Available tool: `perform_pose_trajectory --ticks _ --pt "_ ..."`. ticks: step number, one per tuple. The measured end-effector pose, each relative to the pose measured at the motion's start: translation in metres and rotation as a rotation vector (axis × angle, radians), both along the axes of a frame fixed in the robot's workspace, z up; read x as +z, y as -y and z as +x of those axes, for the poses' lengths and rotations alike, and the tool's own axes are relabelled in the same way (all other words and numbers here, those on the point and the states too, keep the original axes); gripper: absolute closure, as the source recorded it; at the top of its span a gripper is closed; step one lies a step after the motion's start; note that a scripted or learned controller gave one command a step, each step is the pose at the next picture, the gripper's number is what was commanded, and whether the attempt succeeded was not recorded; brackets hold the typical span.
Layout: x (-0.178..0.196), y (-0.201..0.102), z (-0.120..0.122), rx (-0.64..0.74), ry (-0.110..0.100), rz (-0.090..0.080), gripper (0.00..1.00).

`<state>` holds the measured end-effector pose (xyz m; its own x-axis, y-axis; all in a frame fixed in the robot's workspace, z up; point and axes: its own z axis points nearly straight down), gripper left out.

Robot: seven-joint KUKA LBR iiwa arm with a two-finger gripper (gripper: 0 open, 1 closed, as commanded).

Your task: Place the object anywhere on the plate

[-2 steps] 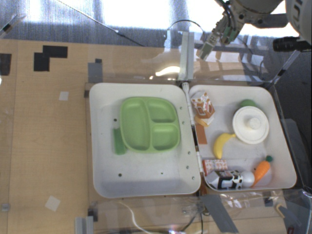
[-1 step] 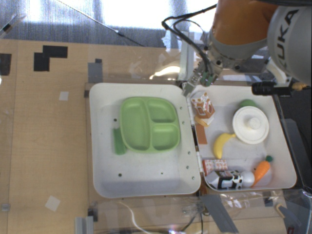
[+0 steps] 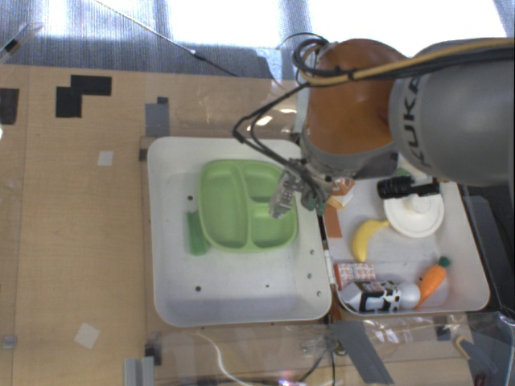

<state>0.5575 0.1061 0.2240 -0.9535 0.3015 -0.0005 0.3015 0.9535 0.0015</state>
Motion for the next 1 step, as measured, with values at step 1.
perform_pose_trajectory --ticks 1 --pt "0.1182 0.0157 0.0086 0.282 0.015 -0.001 1.0"
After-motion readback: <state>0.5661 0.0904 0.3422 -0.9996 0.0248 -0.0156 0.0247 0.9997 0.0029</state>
